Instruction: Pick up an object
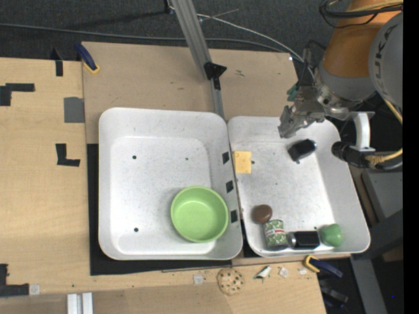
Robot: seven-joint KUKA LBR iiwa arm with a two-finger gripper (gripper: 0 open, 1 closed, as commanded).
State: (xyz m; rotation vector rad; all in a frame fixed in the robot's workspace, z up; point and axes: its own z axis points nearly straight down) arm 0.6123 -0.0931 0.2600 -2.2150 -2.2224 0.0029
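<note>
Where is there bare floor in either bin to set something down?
Left bin: bare everywhere behind the green bowl. Right bin: bare middle between the yellow block and black object. Its near edge is crowded.

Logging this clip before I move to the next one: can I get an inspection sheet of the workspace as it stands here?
Surface: wooden bench bearing two white bins, left bin and right bin, side by side.
Job's things: green bowl in left bin; in right bin a yellow block, black object, brown disc, small can, black-and-green item.
Clutter: cookie-like piece and small scraps on bench in front of the bins.
Grippers: gripper above right bin's far edge, beside the black object.
Cables: thin cable running to the arm.
Surroundings: metal pole, black tape marks.
</note>
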